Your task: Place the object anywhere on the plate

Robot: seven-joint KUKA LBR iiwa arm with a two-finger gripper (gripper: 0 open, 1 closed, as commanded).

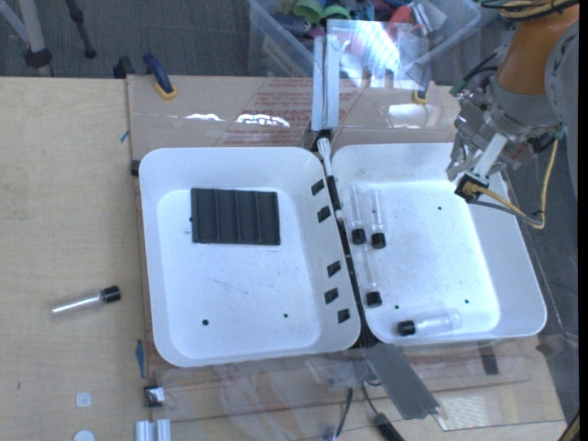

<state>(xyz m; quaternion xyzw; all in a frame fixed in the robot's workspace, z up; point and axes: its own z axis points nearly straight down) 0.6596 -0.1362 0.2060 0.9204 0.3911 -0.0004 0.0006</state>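
A black ribbed plate [235,217] lies flat in the left bin [161,274], toward its far left. Several clear tubes with black caps lie in the right bin [501,274]: a pair side by side [366,214] near the divider, one [367,276] just below them, and one [430,322] along the front wall. My gripper [467,165] hangs over the right bin's far right corner, well apart from the tubes and above the bin floor. I see nothing held in it.
Another capped tube [84,299] lies on the wooden bench left of the bins. A clear crate of colourful items [367,7] stands behind the bins. Black clips [329,242] line the divider between the bins.
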